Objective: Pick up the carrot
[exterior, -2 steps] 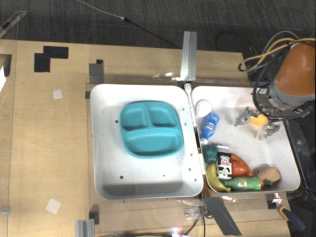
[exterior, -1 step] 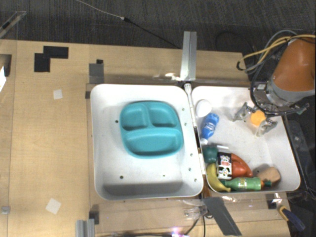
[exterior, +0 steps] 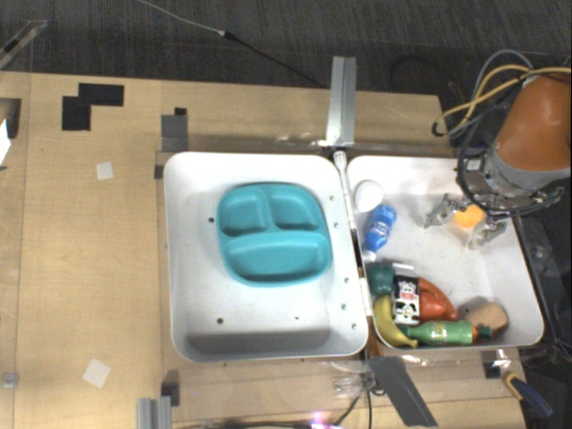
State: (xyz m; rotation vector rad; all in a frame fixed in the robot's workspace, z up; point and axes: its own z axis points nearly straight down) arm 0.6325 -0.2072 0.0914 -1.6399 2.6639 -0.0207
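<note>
The end effector (exterior: 466,222) grips the carrot (exterior: 468,215) between its fingers (above the right bin (exterior: 527,280)), well apart from the tray (exterior: 271,232).

bins (exterior: 179,239): 2 | teal tray (exterior: 271,232): 1 | blue bottle (exterior: 380,227): 1 | banana (exterior: 390,324): 1

We see a wooden bench (exterior: 80,266) bearing two white bins side by side: the left bin (exterior: 192,239) and the right bin (exterior: 518,284) toward its right edge.
</note>
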